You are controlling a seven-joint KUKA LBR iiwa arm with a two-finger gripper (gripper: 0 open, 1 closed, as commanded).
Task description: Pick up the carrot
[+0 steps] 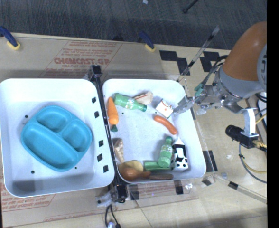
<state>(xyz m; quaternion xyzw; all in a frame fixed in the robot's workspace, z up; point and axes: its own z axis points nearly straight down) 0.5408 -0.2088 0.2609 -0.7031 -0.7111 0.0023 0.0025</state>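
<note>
Two white bins side by side on the bench (pixel 35 213). Left bin (pixel 11 141) carries a blue divided plate (pixel 56 137), lying slightly toward the 9 o'clock side of its floor.

Right bin (pixel 196 146) carries the clutter. Carrot (pixel 112 113) lies along the bin's 9 o'clock wall, orange body running roughly 12-to-6, green tip at the 6 o'clock end. Nothing rests on it. A green bottle (pixel 129 102) lies on its side just beside the carrot's upper end, toward 1 o'clock, with a pale shell-like item (pixel 144 98) near the bottle's far end. A small white and red carton (pixel 164 109) sits toward 2 o'clock of the bin; a sausage (pixel 165 124) lies just below it. Toward 5 o'clock: a second green bottle (pixel 166 152), a black and white cow-patterned carton (pixel 180 157) touching it. Along the 6 o'clock wall, a yellowish pear-like fruit (pixel 132 166) and a dark long item beside it, kind unclear.

End effector (pixel 183 103) sits over the right bin's 3 o'clock rim, near the carton, well apart from the carrot. Finger spread: cannot tell from this view; nothing seen between them. Grey arm with orange band (pixel 246 46) enters from 3 o'clock.
</note>
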